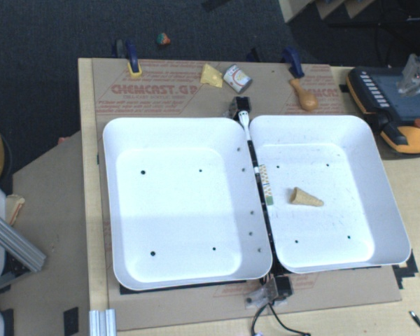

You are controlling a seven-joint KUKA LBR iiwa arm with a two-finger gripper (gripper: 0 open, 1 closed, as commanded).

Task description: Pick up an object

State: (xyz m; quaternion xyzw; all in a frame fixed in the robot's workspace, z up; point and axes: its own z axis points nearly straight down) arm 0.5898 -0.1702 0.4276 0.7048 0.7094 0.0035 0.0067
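Tan cone alone in right bin, left bin beside, nothing crowding it

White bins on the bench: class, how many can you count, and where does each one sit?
2. The left bin and the right bin lie side by side, rims meeting mid-bench. None seems hidden.

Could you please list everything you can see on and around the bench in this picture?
white bins: two, white, side by side on the bench
cone-shaped piece: one, tan, lying in the right bin
wedge: one, yellow, on the board behind the bins
small box: one, grey-white, beside the wedge
pear-shaped object: one, orange-brown, behind the right bin
clamps: two, blue, at the board's far edge
small ball: one, multicoloured, on the dark floor
handheld device: one, black and orange, right of the bench
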